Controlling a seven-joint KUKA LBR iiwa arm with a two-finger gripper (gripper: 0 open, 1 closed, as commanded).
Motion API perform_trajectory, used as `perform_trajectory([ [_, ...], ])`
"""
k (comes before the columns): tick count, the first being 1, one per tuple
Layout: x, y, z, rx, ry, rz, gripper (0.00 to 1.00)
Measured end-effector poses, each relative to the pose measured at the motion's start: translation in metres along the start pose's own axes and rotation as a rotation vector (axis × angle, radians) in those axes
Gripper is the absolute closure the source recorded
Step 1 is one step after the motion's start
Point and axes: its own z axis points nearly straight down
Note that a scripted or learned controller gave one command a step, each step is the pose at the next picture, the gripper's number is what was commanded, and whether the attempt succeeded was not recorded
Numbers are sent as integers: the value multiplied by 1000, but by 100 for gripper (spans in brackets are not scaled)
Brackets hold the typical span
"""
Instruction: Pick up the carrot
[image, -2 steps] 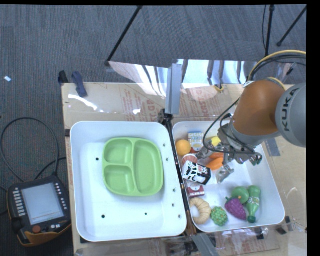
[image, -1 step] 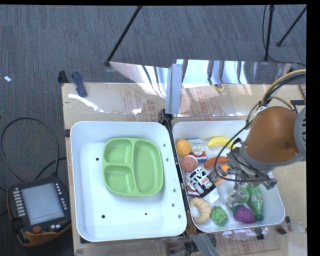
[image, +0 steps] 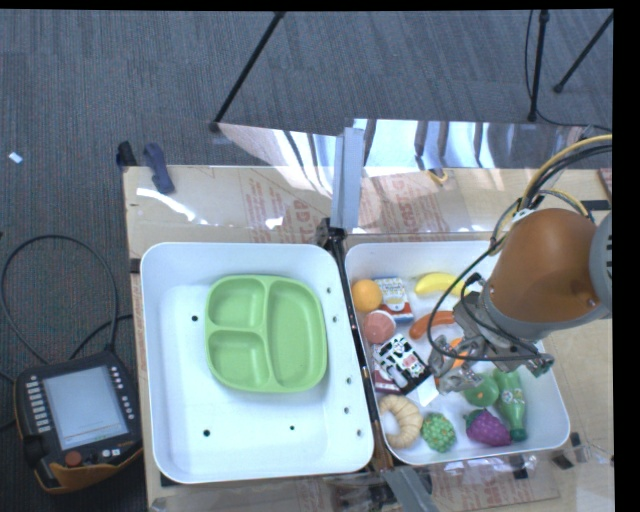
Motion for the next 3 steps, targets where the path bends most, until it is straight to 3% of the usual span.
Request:
perform_trajectory([
  [1,-12,35,-72,-7,13,65,100],
  [2,-28,40,-37,27,-42,415,100],
  [3,-8,3,-21,42,-33,152,100],
])
